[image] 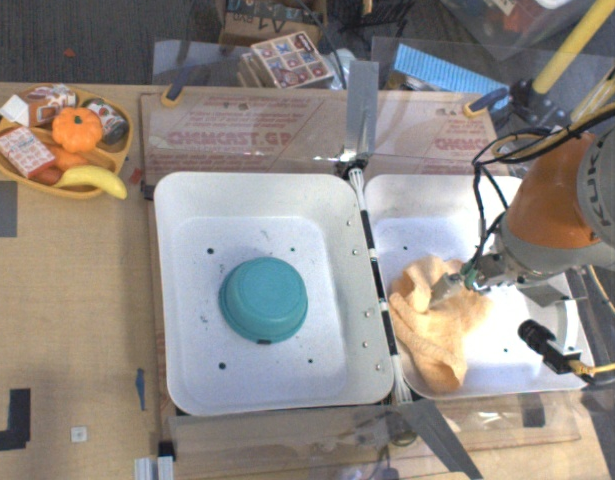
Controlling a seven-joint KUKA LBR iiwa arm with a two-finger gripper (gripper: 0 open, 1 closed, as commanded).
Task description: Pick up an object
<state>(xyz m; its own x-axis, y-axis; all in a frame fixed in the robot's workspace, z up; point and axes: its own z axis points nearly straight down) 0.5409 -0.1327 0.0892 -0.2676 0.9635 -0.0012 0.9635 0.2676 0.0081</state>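
Note:
A crumpled tan cloth [435, 336] lies in the right white bin [427, 200], against its left wall. My gripper [454, 286] is low over the cloth's upper right part, at or touching its surface, with the arm coming in from the right. Whether anything is held is not visible. A teal bowl [264, 299] sits upside down in the middle of the left white bin [179, 230], well away from the gripper.
A ridge [369, 258] separates the two bins. On the bench at far left stands a yellow plate [57, 148] with toy food, including an orange pumpkin and a banana. Cardboard and clutter lie behind the bins.

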